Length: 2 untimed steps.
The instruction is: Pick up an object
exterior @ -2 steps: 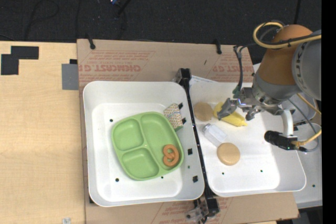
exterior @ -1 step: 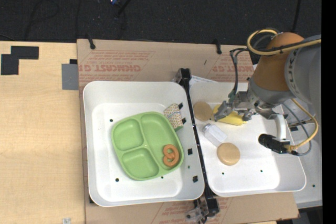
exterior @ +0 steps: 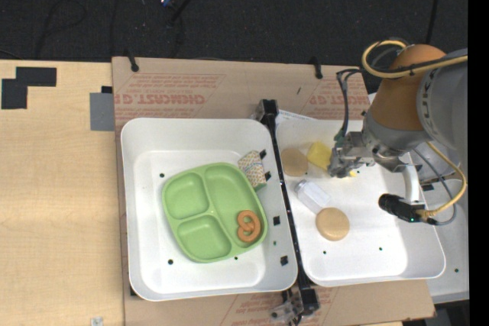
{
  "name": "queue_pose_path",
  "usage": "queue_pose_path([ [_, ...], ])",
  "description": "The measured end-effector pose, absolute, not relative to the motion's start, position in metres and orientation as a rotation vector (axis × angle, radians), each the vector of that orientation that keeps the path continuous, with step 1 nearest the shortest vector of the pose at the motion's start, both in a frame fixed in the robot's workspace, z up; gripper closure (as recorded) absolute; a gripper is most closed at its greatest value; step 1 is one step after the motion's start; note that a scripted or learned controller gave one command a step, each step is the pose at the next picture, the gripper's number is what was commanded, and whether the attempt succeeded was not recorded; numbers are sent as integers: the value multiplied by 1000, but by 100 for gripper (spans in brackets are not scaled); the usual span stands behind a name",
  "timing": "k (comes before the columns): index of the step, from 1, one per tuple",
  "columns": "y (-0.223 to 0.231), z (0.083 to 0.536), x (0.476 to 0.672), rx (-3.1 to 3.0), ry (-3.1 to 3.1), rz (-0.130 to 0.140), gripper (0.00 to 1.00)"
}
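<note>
In the right bin [exterior: 382,259] lie a yellow block [exterior: 318,155], a tan round disc [exterior: 293,161], a clear plastic piece [exterior: 312,196] and a beige round puck [exterior: 333,224]. My gripper [exterior: 341,166] is low over the back of this bin, just right of the yellow block and close against it. The gripper's body hides whether it touches the block. No object shows lifted off the bin floor. In the left bin [exterior: 141,240] a green divided plate [exterior: 200,198] carries an orange pretzel [exterior: 248,226] in its right compartment.
A small patterned packet [exterior: 252,167] rests at the green plate's upper right edge, near the divider between the bins [exterior: 276,187]. The arm enters from the right over the right bin's far corner. Cardboard lies under both bins.
</note>
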<state>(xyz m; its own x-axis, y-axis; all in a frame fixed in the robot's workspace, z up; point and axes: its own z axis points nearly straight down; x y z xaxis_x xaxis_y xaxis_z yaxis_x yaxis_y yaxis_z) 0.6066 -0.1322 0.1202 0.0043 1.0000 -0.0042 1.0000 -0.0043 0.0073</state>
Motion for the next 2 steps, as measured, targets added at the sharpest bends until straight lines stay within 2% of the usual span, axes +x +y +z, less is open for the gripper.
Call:
queue_pose_path([
  [1, -126, 182, 608, 2218, 2221, 3, 100],
  [2, -129, 225, 612, 2219, 2221, 2, 100],
])
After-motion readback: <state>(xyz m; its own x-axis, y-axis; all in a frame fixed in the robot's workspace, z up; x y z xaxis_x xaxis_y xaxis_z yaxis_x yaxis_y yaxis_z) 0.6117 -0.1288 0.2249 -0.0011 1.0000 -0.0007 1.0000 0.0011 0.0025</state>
